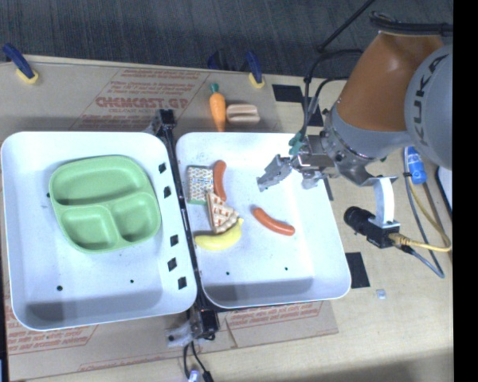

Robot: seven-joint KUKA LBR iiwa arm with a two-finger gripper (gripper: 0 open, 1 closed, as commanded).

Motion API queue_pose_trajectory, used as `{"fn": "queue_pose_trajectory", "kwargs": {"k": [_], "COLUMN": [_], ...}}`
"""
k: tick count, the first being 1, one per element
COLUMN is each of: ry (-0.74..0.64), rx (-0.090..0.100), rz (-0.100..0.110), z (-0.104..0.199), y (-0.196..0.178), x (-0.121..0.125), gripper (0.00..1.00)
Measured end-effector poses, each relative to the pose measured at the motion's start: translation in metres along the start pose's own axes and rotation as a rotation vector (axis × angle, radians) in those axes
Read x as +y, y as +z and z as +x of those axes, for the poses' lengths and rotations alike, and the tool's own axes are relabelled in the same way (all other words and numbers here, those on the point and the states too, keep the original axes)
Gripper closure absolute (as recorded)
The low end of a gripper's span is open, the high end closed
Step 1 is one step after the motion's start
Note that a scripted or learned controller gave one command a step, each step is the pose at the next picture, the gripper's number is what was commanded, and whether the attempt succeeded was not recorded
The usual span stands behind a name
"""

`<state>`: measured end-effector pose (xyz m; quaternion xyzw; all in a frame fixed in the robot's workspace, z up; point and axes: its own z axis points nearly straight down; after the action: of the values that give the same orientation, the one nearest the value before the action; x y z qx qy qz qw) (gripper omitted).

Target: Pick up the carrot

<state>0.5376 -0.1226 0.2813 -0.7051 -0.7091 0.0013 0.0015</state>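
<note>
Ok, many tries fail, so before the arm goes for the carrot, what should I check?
1. Carrot in view: ok, on the cardboard behind the right bin, outside it.
2. Carrot free of neighbours: not ok, a hot dog bun lies close beside it.
3. Gripper above the carrot: not ok, it hangs over the right bin, off to the side.
4. Gripper carrying nothing: cannot tell.
5. Lookalikes noted: not ok, two sausages in the right bin are a similar orange-red.
</note>
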Motion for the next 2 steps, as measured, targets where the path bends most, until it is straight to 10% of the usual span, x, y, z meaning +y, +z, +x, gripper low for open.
{"fn": "queue_pose_trajectory", "kwargs": {"k": [1, 2], "ry": [-0.04, 0.054], "rx": [0.0, 0.0], "rz": [0.002, 0.002], "z": [0.085, 0.066], "y": [0.026, 0.091], "x": [-0.061, -0.061], "gripper": [0.0, 0.0]}}
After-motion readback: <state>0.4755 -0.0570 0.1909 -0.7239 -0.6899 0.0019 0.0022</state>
